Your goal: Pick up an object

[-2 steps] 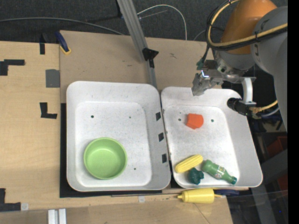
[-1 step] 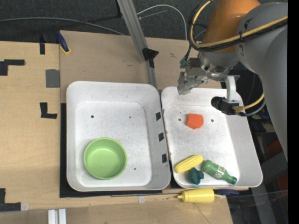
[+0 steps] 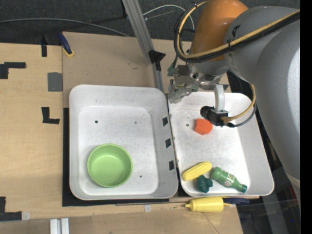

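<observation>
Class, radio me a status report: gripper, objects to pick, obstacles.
Gripper over right bin's far left corner. Orange block, corn, green bottle lying loose. Nothing covering them.

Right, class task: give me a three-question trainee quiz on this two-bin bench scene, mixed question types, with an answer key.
1. True or false: the round green plastic bowl lies in the left white bin.
2. Which thing lies nearest the arm's hand? A) orange plastic block B) yellow toy corn cob C) green toy bottle
3. Fill in: the yellow plastic squeeze bottle lies ____ the bins.

Key: 1 true; 2 A; 3 outside.
</observation>
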You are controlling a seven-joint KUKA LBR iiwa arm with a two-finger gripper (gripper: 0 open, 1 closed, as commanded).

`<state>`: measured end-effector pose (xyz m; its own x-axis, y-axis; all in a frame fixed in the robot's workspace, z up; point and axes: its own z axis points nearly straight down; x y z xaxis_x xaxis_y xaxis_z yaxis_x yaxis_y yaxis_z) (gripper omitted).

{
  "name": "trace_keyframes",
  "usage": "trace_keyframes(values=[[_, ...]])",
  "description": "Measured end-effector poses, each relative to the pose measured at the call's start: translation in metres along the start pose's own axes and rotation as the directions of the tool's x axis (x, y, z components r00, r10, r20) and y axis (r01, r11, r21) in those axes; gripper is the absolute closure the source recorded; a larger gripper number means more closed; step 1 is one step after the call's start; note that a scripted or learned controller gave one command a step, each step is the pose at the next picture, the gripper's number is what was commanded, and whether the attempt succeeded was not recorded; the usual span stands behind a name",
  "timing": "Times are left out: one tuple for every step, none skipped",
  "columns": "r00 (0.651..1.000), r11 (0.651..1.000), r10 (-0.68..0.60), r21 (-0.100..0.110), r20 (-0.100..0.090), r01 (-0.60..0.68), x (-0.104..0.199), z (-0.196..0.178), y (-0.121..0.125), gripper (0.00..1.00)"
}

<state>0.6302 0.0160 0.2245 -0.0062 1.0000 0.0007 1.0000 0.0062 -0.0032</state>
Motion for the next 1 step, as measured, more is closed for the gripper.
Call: trace_keyframes(values=[[1.0, 1.0, -0.001, -0.003, -0.001, 0.001, 0.0554, -0.0118, -0.0035, 1.0]])
